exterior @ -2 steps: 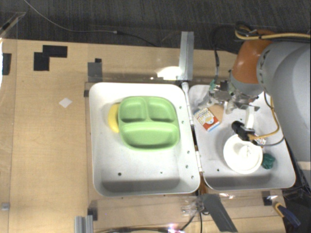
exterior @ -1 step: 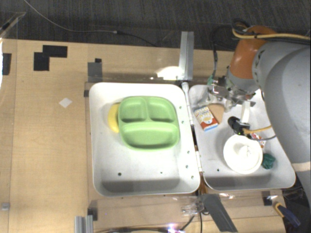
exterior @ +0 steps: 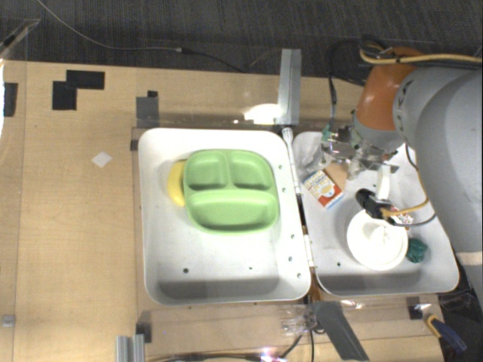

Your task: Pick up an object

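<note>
The gripper [exterior: 337, 155] hung low over the far left corner of the right bin [exterior: 436, 279], and whether it was spread or pressed together could not be told from above, its tip being lost under the wrist. Nothing could be seen held in it. Just near of it, and seemingly touching or almost touching its lower edge, lay a small carton [exterior: 324, 189], printed in red, white and orange and tilted against the bin's left wall; this looked the likeliest thing to be picked. Nearer in the same bin sat a round white bowl [exterior: 375, 243], with a small dark green lump [exterior: 416, 249] just to its right. The grey arm [exterior: 445, 142], with its orange band [exterior: 381, 93], reached in from the right. In the left bin [exterior: 219, 281] a green divided plate [exterior: 230, 191] lay over a yellow thing [exterior: 175, 183], only its left edge showing, well apart from the gripper. The step in hand appeared to be the approach or the descent onto the carton, with no lift begun. The next move would call for the gripper to settle squarely about the carton, close on it and rise clear of the wall beside it.
</note>
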### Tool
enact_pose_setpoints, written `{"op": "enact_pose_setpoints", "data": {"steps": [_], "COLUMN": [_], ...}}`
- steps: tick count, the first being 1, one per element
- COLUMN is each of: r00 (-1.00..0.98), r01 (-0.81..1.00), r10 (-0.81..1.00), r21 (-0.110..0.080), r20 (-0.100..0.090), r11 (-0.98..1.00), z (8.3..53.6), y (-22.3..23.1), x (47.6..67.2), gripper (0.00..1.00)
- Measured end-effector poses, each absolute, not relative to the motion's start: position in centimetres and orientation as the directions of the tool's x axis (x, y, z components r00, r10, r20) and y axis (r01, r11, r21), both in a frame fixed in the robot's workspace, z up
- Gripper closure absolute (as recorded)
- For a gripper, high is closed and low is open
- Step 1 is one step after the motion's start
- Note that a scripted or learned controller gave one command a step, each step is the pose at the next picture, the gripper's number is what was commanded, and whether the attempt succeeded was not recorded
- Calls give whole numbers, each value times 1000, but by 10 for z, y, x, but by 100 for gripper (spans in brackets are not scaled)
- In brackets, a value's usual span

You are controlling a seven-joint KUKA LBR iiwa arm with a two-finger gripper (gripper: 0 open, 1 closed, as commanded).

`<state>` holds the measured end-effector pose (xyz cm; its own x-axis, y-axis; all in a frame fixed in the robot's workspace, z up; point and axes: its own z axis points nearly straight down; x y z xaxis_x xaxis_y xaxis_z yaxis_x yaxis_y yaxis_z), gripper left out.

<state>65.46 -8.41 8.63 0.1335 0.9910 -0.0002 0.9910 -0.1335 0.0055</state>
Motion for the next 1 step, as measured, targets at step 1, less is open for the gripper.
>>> {"op": "enact_pose_setpoints", "data": {"steps": [1], "r00": [132], "r01": [991], "r10": [991], "r21": [11], "r20": [-1], "r11": [-132], "z": [99], "y": [-84], "x": [656], "gripper": [100]}}
